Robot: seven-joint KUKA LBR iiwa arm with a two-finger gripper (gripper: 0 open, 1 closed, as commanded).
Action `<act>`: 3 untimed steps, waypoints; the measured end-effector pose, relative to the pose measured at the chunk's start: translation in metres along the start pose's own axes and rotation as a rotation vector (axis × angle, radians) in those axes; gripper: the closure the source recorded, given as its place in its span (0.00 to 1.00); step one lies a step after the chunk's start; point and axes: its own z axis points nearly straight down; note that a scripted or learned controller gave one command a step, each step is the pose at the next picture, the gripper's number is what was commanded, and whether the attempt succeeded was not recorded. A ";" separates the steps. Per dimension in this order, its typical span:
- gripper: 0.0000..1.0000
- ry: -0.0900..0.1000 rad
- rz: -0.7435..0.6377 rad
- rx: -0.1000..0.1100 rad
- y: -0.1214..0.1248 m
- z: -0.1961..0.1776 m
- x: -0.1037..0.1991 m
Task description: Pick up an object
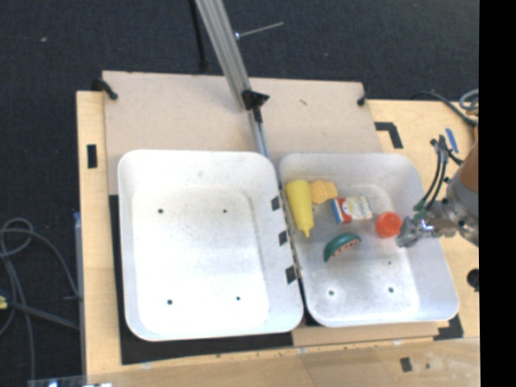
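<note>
Gripper (413, 234) beside orange ball (389, 225); carton (352, 209), banana (300, 205) near.

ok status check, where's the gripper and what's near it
Gripper at right bin's right side, holding nothing visible. Orange ball right beside it, nearest pick. Carton, green slice, mustard bottle further left. Nothing blocking.

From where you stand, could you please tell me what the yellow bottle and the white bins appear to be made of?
The yellow bottle looks like smooth moulded plastic: uniform colour, rounded body, narrow nozzle. The two shallow white bins also seem plastic, matte, with rounded moulded corners and grey scuffing, though this view leaves it open.
</note>
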 end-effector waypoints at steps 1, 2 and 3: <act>1.00 0.001 -0.010 0.001 0.008 -0.046 0.001; 1.00 0.002 -0.010 0.003 0.009 -0.069 0.000; 1.00 0.004 -0.013 0.006 0.018 -0.058 0.050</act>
